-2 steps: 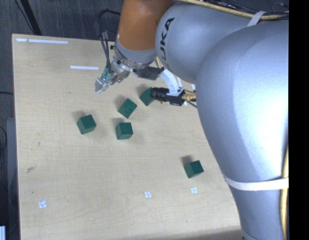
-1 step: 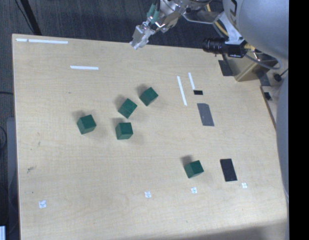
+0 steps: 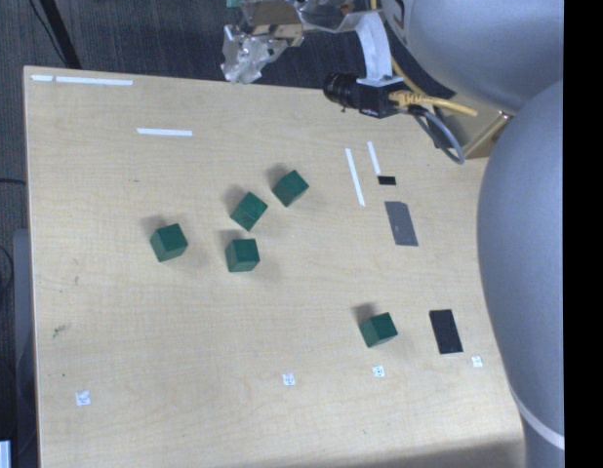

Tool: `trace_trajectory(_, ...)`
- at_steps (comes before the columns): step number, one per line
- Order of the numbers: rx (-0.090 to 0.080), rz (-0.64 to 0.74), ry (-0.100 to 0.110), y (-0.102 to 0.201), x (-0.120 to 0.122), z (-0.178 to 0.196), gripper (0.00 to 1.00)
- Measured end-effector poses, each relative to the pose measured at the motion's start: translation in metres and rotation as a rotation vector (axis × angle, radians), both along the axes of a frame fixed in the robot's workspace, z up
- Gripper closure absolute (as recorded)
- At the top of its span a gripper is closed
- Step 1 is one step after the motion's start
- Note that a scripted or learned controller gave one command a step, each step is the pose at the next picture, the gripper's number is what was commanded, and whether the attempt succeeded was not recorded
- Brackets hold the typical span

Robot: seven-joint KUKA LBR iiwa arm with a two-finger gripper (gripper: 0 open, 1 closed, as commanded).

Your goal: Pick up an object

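Several green cubes lie on the light wooden tabletop (image 3: 136, 339). One cube (image 3: 169, 242) sits at the left, one (image 3: 242, 254) near the middle, and another (image 3: 248, 211) just above it. A further cube (image 3: 290, 187) lies up and right of those. A lone cube (image 3: 379, 329) rests at the lower right. My gripper (image 3: 247, 58) hangs at the table's far edge, well above and away from all the cubes, and nothing is visible in it.
The grey arm (image 3: 521, 261) covers the right side of the view. A black connector with cables (image 3: 362, 93) hangs near the far edge. Flat marks lie on the table: white tape strips (image 3: 165, 132) (image 3: 354, 176), a grey patch (image 3: 402, 223) and a black patch (image 3: 444, 331).
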State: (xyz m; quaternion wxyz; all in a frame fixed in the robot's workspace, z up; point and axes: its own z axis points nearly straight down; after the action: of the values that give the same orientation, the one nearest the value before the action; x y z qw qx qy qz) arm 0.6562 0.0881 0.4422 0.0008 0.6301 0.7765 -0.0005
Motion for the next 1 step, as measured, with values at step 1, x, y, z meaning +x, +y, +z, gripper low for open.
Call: trace_trajectory(1,0.001,-0.357,0.000,0.0356,-0.0004,0.0000,1.00)
